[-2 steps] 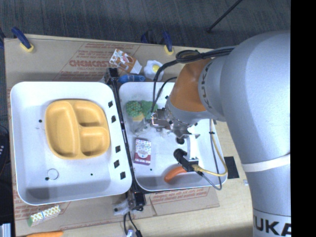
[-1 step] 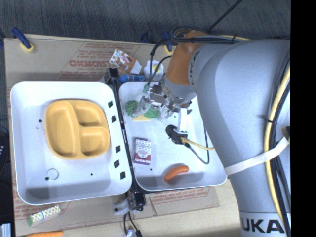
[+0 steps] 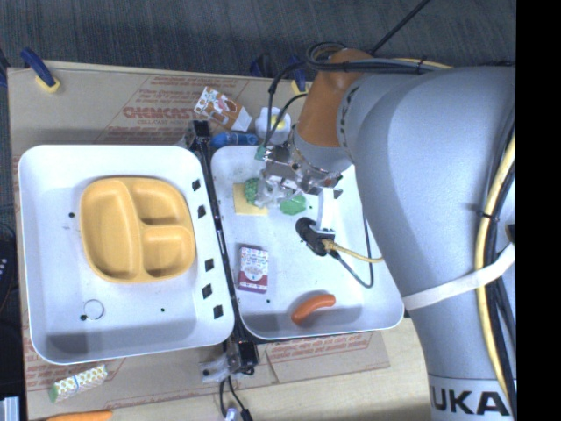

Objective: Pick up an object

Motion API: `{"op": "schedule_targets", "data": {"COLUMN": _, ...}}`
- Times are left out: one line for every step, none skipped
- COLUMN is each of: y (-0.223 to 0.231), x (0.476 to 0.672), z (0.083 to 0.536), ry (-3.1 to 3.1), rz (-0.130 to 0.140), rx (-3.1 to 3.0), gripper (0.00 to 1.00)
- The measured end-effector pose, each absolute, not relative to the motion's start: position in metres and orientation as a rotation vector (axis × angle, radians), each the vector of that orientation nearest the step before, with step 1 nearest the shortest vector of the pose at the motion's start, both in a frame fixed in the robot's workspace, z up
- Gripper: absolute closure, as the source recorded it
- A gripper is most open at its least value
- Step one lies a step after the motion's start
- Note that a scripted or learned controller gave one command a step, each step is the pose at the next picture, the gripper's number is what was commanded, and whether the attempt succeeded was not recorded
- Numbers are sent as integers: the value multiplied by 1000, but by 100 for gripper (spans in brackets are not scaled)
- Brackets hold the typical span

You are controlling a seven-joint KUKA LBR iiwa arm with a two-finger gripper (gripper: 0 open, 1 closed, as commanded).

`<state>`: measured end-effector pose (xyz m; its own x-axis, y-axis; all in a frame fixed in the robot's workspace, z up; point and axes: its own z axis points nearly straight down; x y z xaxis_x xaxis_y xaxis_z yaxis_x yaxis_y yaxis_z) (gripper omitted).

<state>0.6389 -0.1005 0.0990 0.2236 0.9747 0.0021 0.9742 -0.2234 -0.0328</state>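
Reaching in from the right of the frame, the grey arm (image 3: 421, 165) covers the upper right corner of the right bin (image 3: 279, 251) and whatever may lie under it. The gripper (image 3: 282, 181) sits low over the upper middle of that bin. From above its body hides its tip, so whether it is open or closed cannot be told, nor whether it touches anything.

Two green pieces show at its edges, one (image 3: 252, 189) to the left and one (image 3: 294, 204) just below it. Both are partly hidden and too blurred to name. The left green piece lies on one yellow square (image 3: 246, 203), whose upper right part is hidden.

Lower in the same bin, well apart from the gripper, lie one red and white packet (image 3: 252, 267) and one orange sausage-shaped thing (image 3: 313, 306) near the bottom wall.

The left bin (image 3: 53, 235) holds one yellow divided tray (image 3: 136, 228) with three compartments and one small clear ring (image 3: 93, 310) at lower left.

Outside the bins are one small printed box (image 3: 216, 105) at upper middle, and one wrapped packet (image 3: 79, 381) at lower left. An orange thing (image 3: 79, 415) is cut off by the bottom edge.
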Motion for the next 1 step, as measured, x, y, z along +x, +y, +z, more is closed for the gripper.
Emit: {"op": "schedule_targets", "data": {"y": -100, "x": 639, "z": 99, "ry": -1941, "rz": 30, "rx": -2435, "gripper": 0}}
